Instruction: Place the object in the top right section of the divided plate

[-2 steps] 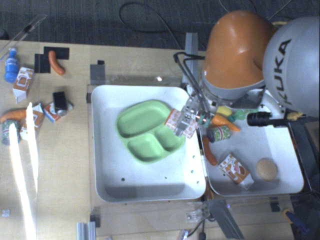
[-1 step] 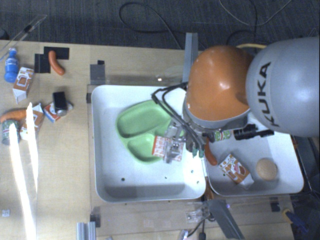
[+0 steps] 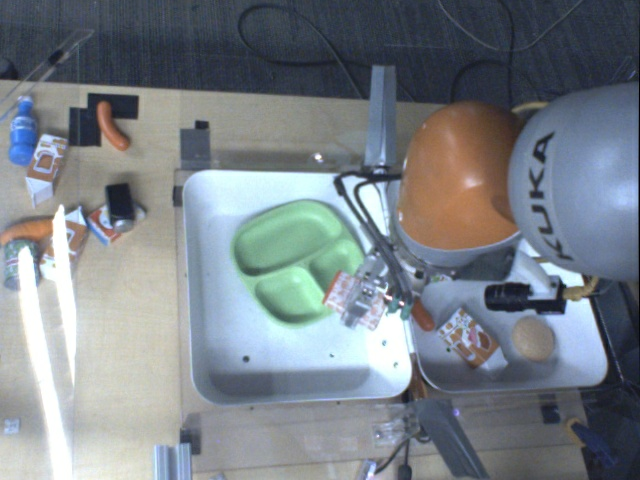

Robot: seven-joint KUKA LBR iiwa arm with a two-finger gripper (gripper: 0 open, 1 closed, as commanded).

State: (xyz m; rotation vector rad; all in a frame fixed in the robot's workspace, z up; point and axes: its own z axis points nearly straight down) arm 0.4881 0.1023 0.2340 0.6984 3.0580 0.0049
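Note:
A green divided plate point(image 3: 290, 248) lies in the left white bin point(image 3: 215, 298), with one large section and two smaller ones. At the plate's right edge, over its lower right rim, is a small red-and-white carton point(image 3: 342, 290). My gripper point(image 3: 366, 300) is right against the carton's right side, reaching in below the grey and orange arm point(image 3: 470, 183). The arm's bulk and cables hide part of the gripper, so whether the carton is held is unclear.
The right bin point(image 3: 590, 368) holds a second patterned carton point(image 3: 470, 337), a round tan object point(image 3: 533, 340) and a small red item point(image 3: 424, 317) by the divider. Loose toy items, among them a blue bottle point(image 3: 22, 128) and a sausage point(image 3: 112, 128), lie on the bench at left.

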